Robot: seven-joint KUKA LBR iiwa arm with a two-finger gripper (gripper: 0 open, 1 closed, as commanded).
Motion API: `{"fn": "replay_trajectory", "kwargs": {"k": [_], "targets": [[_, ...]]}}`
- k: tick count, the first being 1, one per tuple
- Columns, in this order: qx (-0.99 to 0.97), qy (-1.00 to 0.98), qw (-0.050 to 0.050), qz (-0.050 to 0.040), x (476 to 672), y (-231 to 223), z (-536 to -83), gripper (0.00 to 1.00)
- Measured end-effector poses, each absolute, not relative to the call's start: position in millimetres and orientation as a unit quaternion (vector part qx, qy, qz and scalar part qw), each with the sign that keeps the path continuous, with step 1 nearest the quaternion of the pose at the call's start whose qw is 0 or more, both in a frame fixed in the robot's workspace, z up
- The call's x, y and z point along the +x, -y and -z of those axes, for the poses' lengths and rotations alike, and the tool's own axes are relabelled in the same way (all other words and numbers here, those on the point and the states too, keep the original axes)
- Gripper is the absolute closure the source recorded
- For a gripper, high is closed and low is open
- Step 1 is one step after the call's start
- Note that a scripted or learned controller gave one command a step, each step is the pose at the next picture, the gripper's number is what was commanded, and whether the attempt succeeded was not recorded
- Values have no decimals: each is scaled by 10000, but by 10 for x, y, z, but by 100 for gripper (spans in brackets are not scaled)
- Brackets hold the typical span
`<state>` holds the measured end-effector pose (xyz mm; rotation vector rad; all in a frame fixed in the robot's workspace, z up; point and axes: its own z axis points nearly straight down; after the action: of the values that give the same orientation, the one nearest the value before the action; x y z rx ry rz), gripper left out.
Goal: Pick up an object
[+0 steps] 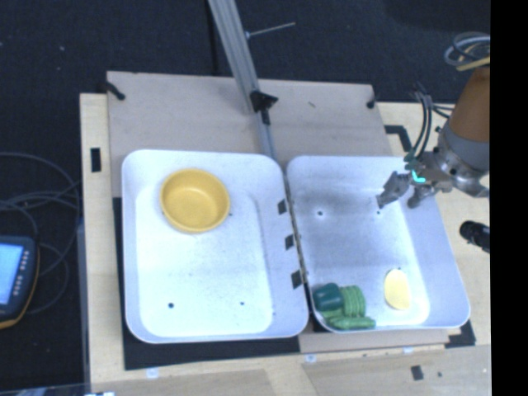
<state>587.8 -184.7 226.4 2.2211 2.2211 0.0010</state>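
gripper (404, 191) – fingers spread, holding nothing | 1 yellow bowl (195, 200) | 1 yellow piece (398, 289) | 1 green cluster (341, 304)

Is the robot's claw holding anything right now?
No, nothing. The gripper hangs open above the right bin near its far right side, with nothing between its fingers. The yellow thing and green things lie untouched.

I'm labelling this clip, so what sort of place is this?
Probably a robot lab's grasping test bench: two white bins side by side, small items like a yellow bowl, and an arm's gripper over the right bin.
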Motion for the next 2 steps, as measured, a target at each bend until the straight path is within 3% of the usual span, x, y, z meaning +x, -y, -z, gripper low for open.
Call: {"fn": "replay_trajectory", "kwargs": {"k": [1,2], "targets": [[7071,-7071,2,-3,5878,1847,-2263,0],[7074,-7068,-9,9,5871,1891,-1838,0]]}}
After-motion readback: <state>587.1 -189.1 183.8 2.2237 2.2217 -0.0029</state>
